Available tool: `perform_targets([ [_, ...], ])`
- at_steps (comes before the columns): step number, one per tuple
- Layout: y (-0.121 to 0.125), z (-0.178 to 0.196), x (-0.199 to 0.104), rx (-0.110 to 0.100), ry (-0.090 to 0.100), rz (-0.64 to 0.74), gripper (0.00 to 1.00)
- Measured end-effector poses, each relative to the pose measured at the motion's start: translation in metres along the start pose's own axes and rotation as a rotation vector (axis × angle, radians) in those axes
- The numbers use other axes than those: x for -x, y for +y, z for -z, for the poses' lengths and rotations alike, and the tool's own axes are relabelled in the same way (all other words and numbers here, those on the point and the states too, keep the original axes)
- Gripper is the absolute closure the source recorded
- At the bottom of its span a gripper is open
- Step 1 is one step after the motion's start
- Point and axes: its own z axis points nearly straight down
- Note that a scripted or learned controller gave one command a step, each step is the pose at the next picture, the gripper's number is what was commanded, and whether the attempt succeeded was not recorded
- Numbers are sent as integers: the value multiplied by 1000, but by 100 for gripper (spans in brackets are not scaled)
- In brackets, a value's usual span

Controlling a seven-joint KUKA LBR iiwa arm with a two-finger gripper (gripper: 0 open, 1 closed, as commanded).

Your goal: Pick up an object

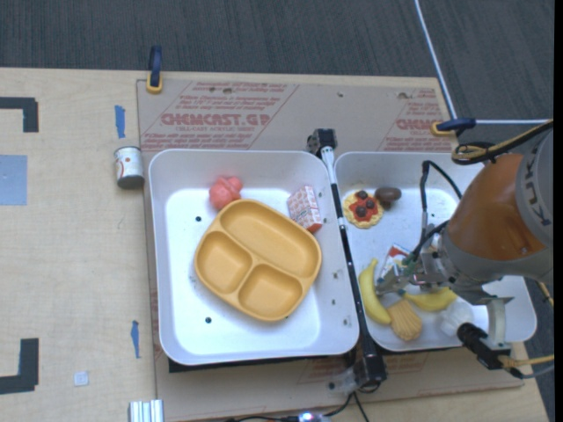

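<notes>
My gripper (393, 280) is low in the right bin (440, 170), its metal fingers spread over the clutter at the bin's front. A yellow banana (370, 295) lies just left of the fingers, and a second yellow piece (431, 301) lies right of them. A tan waffle-like piece (405, 321) sits below. A small red and white item (396, 253) shows just above the fingers. Nothing is visibly clamped between them. Further back lie a tart with berries (362, 207) and a brown lump (387, 195).
The left bin (171, 236) holds a yellow divided plate (257, 259), a pink lump (225, 191) and a red and white carton (304, 207). A small can (128, 166) stands on the bench left of the bins. The arm's orange band (497, 214) covers the right bin's right side.
</notes>
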Motion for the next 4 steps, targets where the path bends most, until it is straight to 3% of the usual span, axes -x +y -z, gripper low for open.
perform_targets([
  [1,1,10,-1,3,0,0,100],
  [2,-1,98,-55,-6,4,4,100],
  [3,-1,91,3,-7,3,3,100],
  [4,0,115,-47,-5,4,4,100],
])
